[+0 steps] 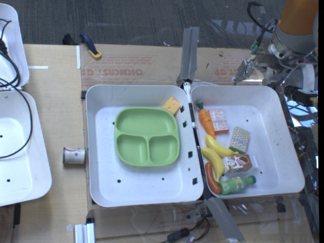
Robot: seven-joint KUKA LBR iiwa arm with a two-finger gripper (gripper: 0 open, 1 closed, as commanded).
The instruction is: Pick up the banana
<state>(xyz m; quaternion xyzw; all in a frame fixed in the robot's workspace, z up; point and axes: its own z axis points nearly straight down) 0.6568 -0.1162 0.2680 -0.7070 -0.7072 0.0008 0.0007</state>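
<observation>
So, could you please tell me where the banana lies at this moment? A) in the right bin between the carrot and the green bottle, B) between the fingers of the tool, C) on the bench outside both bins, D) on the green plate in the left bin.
A: the banana lies in the right bin, below the carrot and above the green bottle.

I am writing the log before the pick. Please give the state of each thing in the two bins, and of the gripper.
banana: lying in the right bin, untouched
carrot: lying flat, above the banana
green bottle: on its side
green tray: flat in the left bin
cheese wedge: resting at the tray's upper right corner
gripper: above the right bin's far rim, holding nothing
</observation>
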